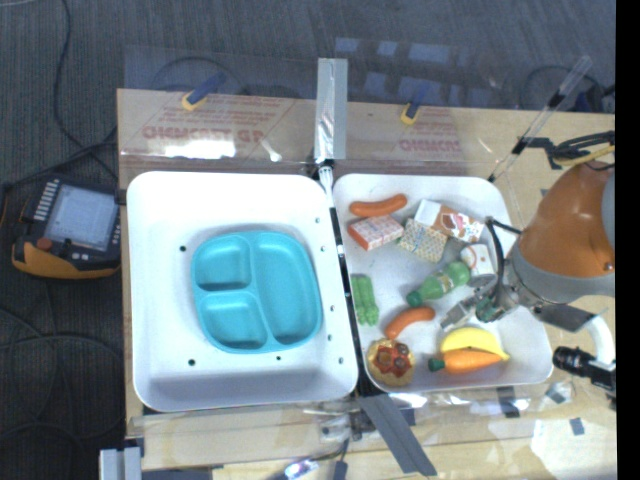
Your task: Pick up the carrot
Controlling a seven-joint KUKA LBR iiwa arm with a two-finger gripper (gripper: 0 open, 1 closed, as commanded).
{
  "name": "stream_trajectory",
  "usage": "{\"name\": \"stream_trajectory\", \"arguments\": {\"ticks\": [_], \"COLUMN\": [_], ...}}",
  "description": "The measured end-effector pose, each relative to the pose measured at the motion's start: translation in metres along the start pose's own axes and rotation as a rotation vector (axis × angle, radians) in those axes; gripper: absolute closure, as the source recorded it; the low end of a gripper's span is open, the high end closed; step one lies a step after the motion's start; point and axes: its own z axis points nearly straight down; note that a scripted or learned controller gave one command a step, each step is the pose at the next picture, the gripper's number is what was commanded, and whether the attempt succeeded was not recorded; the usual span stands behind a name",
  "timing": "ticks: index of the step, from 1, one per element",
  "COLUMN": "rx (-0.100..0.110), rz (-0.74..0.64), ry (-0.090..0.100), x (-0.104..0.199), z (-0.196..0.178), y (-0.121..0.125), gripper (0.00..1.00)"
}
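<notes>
Camera view has the gripper (478, 310) low in the right bin (520, 373), reaching in from three o'clock under the arm's orange band (570, 230); whether it is spread, pinched or holding anything cannot be told, as the tip is a dark tangle. At its six o'clock, just beside it, lies a yellow banana (473, 341), and touching the banana's lower edge is the carrot (470, 361), lying flat near the bin's front rim. At the gripper's nine o'clock sit a green bottle (438, 283) and an orange sausage-like piece (410, 320). Farther off at nine o'clock, the left bin (160, 298) holds a blue divided tray (257, 290).
</notes>
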Motion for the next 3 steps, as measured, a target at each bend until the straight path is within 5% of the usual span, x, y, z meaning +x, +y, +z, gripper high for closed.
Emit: {"name": "stream_trajectory", "arguments": {"ticks": [1,2,3], "rx": [-0.008,0.005,0.005], "rz": [0.056,0.34,0.341], "ry": [-0.014,-0.005,-0.006], "x": [0.061,0.089,0.089], "z": [0.031,-0.06,-0.06], "y": [0.03,0.038,0.038], "gripper": [1.0,1.0,0.0]}}
